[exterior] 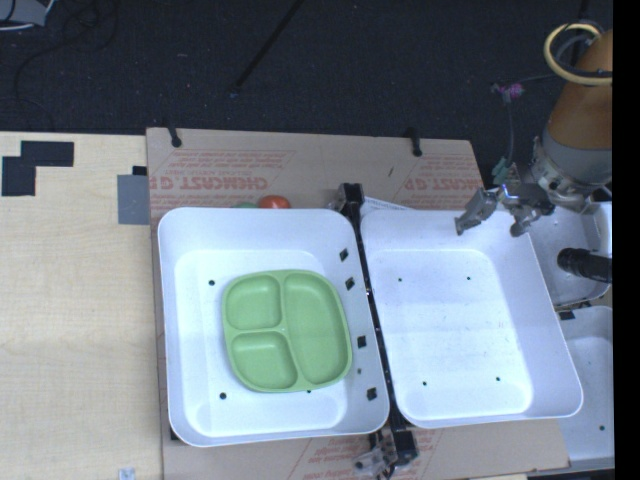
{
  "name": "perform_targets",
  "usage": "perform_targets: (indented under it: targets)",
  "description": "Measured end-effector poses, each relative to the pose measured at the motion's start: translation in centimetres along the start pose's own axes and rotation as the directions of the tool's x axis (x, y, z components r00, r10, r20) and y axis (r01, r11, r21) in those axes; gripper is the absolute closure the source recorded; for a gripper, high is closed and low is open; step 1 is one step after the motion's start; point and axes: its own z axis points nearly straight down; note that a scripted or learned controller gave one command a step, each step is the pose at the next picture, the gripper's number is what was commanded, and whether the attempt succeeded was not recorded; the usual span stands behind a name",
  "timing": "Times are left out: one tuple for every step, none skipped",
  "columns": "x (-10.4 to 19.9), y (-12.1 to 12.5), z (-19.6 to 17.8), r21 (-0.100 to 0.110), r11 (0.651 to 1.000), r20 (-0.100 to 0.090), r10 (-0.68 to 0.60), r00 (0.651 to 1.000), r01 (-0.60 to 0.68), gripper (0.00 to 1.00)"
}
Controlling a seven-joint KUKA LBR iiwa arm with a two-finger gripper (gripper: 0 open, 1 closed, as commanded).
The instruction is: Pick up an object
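One green divided plate [287, 330] in the left bin [190, 268]; pincer [498, 214] apparently spread wide, nothing between its fingers.

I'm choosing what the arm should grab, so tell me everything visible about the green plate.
The plate is pale green, looks like matte plastic, and is a rounded rectangle with a raised rim. Ridges split it into three compartments: two smaller ones on the view's left, one long one on the right. It holds nothing. It lies flat, right side up, turned a little askew, on the floor of the left bin, near its middle and apart from the walls. The gripper is far off, over the right bin's far corner.
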Motion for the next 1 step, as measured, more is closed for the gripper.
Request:
perform_targets:
  targets:
    - [-0.51, -0.37, 4.56, 0.004, 1.000, 0.000, 0.000, 1.000, 0.000, 0.00]
